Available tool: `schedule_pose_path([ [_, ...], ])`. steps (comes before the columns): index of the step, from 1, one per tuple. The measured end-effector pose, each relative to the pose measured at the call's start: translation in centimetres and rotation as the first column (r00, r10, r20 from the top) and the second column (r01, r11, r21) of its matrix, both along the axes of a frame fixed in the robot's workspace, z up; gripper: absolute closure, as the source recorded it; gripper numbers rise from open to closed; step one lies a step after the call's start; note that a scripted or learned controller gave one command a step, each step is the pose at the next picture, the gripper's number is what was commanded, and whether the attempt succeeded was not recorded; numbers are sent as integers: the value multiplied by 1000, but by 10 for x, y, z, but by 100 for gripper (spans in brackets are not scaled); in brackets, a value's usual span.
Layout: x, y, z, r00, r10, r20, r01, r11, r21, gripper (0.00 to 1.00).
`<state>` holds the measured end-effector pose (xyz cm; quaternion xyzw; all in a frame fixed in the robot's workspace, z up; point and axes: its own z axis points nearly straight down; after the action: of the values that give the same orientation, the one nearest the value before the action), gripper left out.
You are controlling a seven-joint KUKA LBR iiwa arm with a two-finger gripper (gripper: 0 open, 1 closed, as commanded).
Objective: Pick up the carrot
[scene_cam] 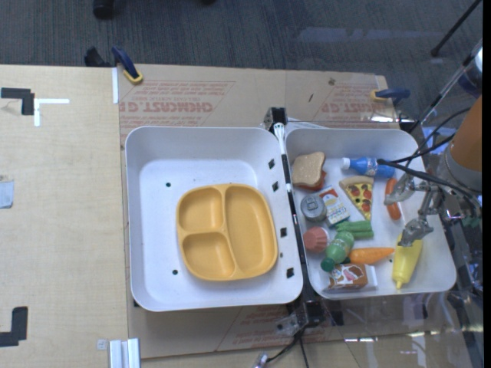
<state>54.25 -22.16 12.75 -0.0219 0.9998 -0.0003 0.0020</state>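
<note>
Two shallow white plastic bins side by side. In the left bin (pixel 142 228), centred, one smooth yellow three-compartment tray (pixel 227 231). In the right bin (pixel 437 271), a jumble of toy foods: one bread slice (pixel 308 169) near the far left corner, one pizza wedge (pixel 358 195), one tapered orange carrot (pixel 371 256) lying flat toward the near edge, one yellow bottle (pixel 406 263) just beside it. Metal gripper (pixel 408 211) near the right edge, jaws seemingly apart, clasping nothing.

Red printing on the cardboard sheet (pixel 230 98) beneath the bins appears reversed and illegible; the small food packet's (pixel 331 204) label is too small to read.
</note>
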Motion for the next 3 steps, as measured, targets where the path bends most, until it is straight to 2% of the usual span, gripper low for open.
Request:
schedule_pose_path([
  [1, -56, 48, 31, 993, 117, -1, -117, 993, 0, 0],
  [2, -58, 73, -20, 815, 580, -1, -580, 815, 1, 0],
  [3, -57, 81, -35, 671, 742, -1, -742, 671, 0, 0],
])
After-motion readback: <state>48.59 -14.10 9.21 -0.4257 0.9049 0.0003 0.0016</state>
